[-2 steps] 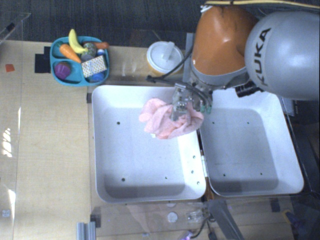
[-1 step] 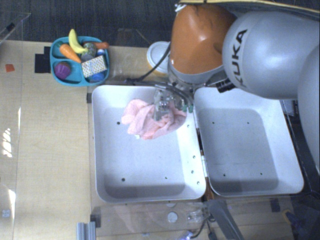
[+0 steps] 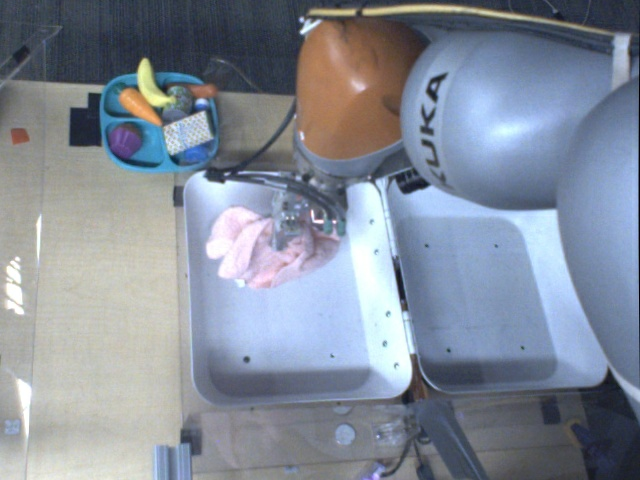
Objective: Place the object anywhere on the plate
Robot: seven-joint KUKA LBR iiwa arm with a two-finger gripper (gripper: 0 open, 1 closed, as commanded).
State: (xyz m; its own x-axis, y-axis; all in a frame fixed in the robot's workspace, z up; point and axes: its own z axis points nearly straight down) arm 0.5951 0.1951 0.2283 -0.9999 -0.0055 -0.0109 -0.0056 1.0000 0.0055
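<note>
Pink cloth (image 3: 265,248) lies in left bin (image 3: 300,368) — gripper (image 3: 290,223) touching it.

A pale pink cloth (image 3: 268,246) lies in a white bin (image 3: 300,368). The blue tray (image 3: 118,158) holds a yellow banana (image 3: 151,83), an orange carrot (image 3: 138,105) and what looks like something purple (image 3: 125,140).
</note>
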